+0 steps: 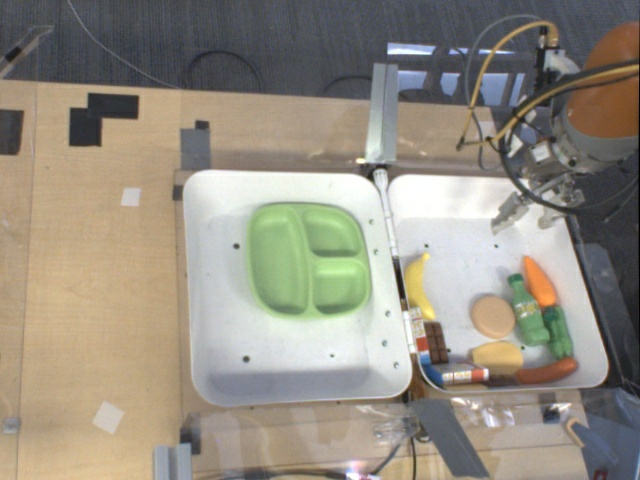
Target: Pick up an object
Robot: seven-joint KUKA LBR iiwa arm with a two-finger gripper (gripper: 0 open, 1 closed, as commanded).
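The pincer hangs over the far right corner of the right bin, its two pale fingers spread apart with nothing between them. Above it the grey wrist and the orange band show at the view's right edge, with yellow and black cables looping over them.

The things to pick lie in the near half of the right bin, well apart from the pincer. A banana lies along the bin's left wall. A round tan disc sits near the middle, just beside a green bottle on its right. A carrot lies beyond the bottle, close to the right wall, and a second green piece lies just right of the bottle; I cannot tell what it is. A yellow wedge rests in front of the disc, with a red-brown sausage along the near wall. A red and white marker lies at the near left corner, next to a small dark packet by the banana's near end.

The left bin holds a green divided tray, lying flat near its centre. Both bins sit side by side on the wooden worktop, which carries black markers at its far left.
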